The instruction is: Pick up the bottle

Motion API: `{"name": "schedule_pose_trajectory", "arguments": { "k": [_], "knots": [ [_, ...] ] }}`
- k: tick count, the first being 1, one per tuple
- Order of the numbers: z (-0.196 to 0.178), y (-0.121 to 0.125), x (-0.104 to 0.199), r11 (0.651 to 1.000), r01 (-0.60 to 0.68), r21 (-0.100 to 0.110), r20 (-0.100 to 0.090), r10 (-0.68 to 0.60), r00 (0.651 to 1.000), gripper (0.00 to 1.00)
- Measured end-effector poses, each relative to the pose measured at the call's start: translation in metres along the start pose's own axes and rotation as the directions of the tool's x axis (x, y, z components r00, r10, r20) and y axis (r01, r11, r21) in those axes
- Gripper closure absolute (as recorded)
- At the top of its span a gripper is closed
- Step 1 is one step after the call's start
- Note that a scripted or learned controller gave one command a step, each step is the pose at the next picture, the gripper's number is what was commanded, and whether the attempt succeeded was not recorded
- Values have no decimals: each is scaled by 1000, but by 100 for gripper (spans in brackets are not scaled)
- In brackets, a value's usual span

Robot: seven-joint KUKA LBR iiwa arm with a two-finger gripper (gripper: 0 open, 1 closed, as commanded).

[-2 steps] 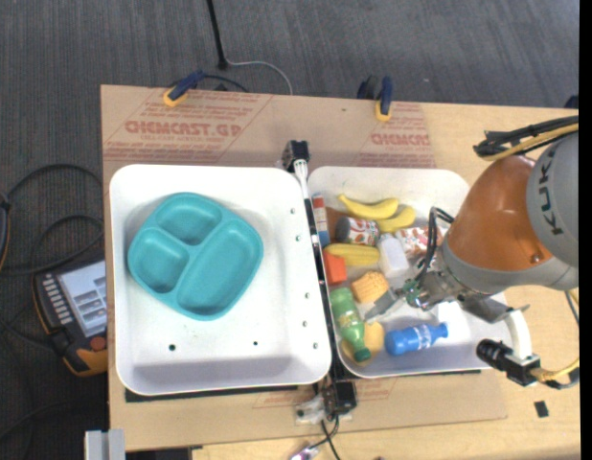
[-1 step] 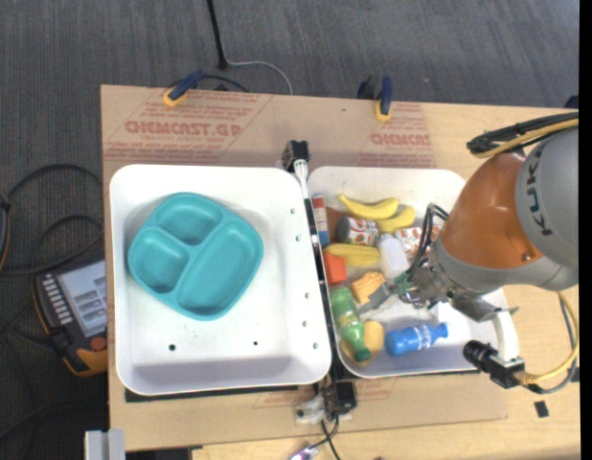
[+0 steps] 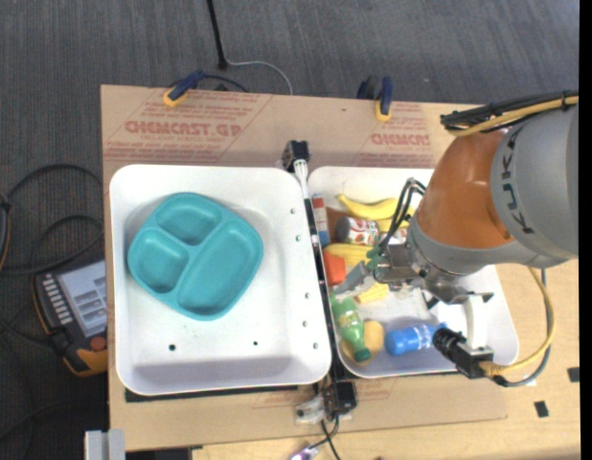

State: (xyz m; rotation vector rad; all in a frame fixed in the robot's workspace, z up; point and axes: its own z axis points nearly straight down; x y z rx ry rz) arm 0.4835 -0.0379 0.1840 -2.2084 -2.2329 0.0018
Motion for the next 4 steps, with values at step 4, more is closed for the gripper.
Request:
{"name": "schedule_pose_trajectory", "arguments": {
  "k": [4],
  "knots": [
    [92,-1,-57,983,186,1,-1,-186,983,0]
  ]
}}
